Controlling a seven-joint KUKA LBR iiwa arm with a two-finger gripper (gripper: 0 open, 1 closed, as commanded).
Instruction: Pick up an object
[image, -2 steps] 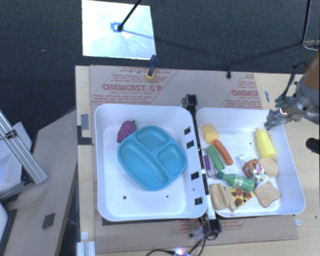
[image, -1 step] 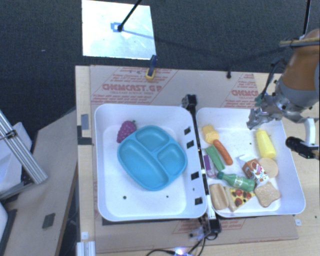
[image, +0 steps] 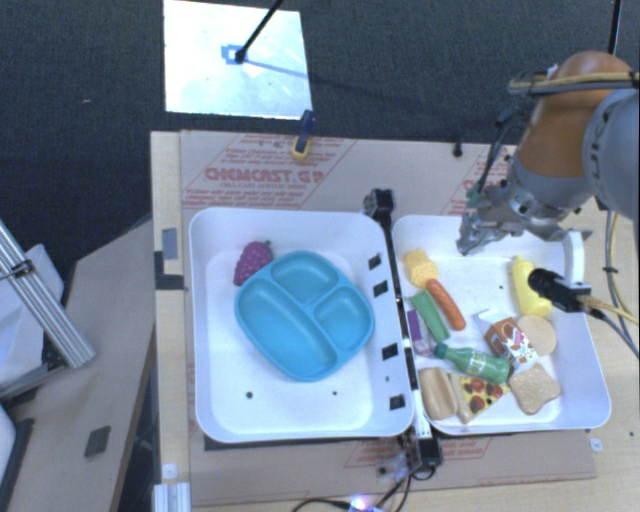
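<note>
Bench (image: 250, 165) bears two white bins (image: 215, 300).

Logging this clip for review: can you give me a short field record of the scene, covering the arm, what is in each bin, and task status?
arm: grey KUKA arm with orange band, reaching in from the right
gripper: gripper above the far edge of the right white bin, nothing seen between its fingers
left white bin: blue divided plastic plate, purple toy grape bunch
right bin contents: orange toy carrot, green toy bottle, yellow toy bottle, pizza slice toy, toast slice toy
task status: no object picked up yet
</note>
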